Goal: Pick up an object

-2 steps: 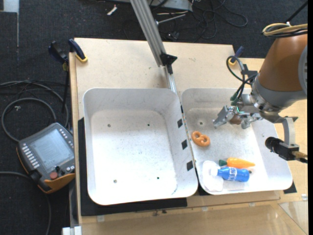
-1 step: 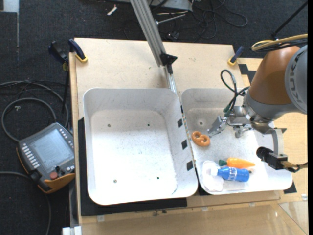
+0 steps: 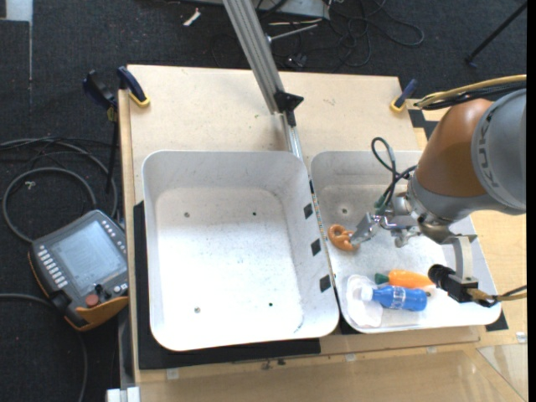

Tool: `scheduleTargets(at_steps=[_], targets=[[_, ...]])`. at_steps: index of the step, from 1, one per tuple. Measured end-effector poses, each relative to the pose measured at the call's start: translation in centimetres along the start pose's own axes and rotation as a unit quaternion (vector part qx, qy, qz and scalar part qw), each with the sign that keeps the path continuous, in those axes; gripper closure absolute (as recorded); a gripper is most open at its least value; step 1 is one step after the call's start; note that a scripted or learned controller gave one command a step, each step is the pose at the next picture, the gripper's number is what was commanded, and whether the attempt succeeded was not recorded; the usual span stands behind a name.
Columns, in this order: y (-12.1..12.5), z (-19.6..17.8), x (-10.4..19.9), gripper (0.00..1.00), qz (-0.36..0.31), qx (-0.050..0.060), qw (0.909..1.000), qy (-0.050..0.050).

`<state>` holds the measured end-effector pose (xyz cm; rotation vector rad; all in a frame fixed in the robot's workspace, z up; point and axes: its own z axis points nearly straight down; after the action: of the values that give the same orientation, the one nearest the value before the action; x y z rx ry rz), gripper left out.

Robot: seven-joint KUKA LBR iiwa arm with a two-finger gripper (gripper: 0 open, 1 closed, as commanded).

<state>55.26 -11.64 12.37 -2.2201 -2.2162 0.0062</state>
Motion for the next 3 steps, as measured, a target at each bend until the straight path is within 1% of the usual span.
scheduleTargets(at_steps=[1, 2, 3], targets=[[0.3, 2.5, 0.0, 0.0, 0.0, -0.005, 1.0, 0.001], [0.4, 1.3, 0.0, 1.0, -0.001, -0.007, 1.0, 0.0], [0.8, -3.4, -0.9, 1.0, -0.002, -0.005, 1.0, -0.001]])
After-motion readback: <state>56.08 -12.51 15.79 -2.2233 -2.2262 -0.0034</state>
